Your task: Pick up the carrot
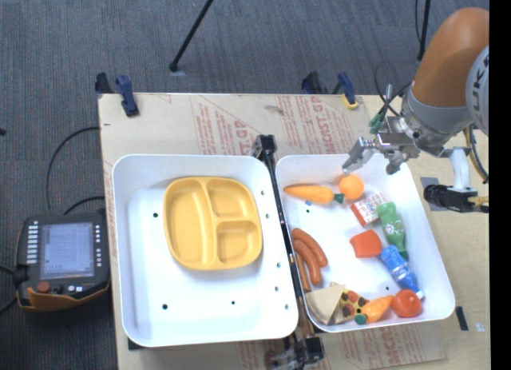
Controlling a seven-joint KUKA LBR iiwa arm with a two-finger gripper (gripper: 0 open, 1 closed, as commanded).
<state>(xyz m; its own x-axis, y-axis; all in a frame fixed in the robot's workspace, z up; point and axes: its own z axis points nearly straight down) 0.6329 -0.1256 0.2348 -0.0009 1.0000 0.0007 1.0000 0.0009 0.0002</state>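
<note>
Orange carrot [310, 193] fully exposed, gripper [374, 157] open above — arm cropped

The gripper [374, 155] hangs open over the top of the right bin [435, 236]. The carrot [310, 193] lies just below it, beside what may be an orange [350, 187]. A yellow plate [213, 222] sits in the left bin [128, 264]

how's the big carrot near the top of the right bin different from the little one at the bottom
The big carrot is longer and thicker than the small carrot. It lies level across the right bin with its green end at the right, by the orange ball; the small one lies tilted, green end lower left, between the pizza slice and the tomato. Both are orange with green tops.
</note>
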